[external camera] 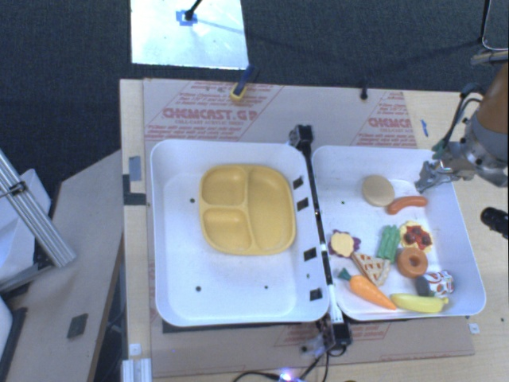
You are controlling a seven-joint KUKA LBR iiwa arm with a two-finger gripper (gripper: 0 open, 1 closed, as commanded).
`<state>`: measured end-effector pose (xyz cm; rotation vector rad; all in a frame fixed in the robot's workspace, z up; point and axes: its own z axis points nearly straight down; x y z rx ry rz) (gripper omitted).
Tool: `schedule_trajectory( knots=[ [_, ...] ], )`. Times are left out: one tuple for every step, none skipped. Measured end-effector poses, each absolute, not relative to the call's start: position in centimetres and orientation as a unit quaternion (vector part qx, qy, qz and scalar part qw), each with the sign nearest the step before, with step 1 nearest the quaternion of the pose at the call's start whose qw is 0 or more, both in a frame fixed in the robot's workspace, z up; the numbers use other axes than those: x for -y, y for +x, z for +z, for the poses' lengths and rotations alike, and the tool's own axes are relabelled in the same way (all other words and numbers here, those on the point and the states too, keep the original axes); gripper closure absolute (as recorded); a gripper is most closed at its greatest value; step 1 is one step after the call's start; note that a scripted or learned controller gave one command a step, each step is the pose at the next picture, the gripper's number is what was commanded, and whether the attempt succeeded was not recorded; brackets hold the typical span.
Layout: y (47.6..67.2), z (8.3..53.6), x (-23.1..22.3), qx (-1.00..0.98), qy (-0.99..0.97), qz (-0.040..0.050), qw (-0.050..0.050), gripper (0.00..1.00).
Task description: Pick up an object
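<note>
Gripper is hovering at the right bin's far right rim; whether it is spread, cannot tell. Sausage is lying nearest, just below-left of it, long axis running left-right, bun beside.

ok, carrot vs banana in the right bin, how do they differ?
The carrot is orange with a green top and tapers to a point; the banana is yellow, slimmer and slightly curved. The carrot lies diagonally, and the banana lies nearly level along the bin's near wall. Both are toy food lying flat in the right bin, their ends close together.
</note>
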<state>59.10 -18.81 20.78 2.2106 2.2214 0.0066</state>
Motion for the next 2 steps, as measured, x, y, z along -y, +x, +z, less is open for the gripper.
schedule_trajectory(
  knots=[
    [59.2,22.6,18.8,-0.709,0.705,0.0013,0.002,1.00],
    [57.4,23.0,13.7,-0.710,0.704,0.0010,0.000,1.00]
  ],
)
